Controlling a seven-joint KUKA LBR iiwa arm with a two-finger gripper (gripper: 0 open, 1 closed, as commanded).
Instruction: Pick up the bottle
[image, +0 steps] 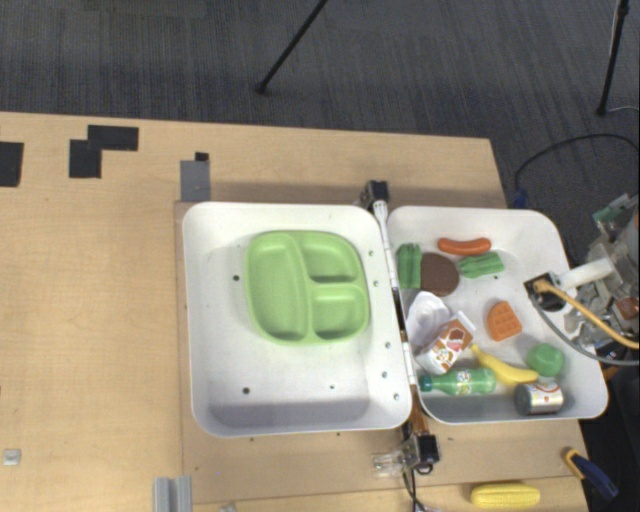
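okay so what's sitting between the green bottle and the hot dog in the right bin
In the camera view, between the bottle and the hot dog lie a snack packet, a white wrapper and a brown round piece.

Green divided plate (305, 286); banana (505, 370); can (540, 399)

One fixed camera above the tabletop (90, 330), looking down at a slant.

It stands far enough back to take in both white bins whole, the left bin (215, 330) near the centre of the picture and the right bin (530, 225) toward the right side, with dark carpet floor (300, 60) along the top and the arm's hardware (610, 290) entering at the right.
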